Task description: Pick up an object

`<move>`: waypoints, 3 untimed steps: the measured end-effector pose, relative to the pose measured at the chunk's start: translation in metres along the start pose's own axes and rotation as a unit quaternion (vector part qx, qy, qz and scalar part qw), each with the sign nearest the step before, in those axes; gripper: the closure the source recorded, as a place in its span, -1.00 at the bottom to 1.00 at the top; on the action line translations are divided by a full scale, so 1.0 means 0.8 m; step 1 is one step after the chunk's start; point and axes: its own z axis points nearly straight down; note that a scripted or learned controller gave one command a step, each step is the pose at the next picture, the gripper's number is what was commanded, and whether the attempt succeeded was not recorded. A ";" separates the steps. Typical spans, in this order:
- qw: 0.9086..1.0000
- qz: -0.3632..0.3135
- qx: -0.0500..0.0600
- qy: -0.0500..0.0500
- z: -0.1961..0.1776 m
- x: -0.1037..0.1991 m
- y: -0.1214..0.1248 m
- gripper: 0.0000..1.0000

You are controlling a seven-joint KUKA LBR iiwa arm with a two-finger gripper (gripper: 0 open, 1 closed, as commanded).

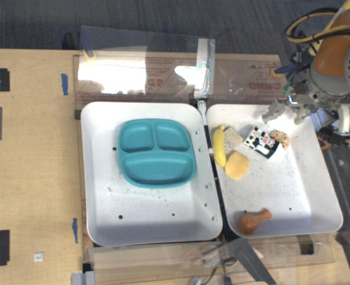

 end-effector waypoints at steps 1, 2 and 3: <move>0.982 0.191 0.003 0.001 0.076 0.014 -0.036 -1.00; 0.992 0.126 0.005 0.002 0.077 0.025 -0.047 -1.00; 1.000 0.009 0.001 0.000 0.008 0.030 -0.001 -1.00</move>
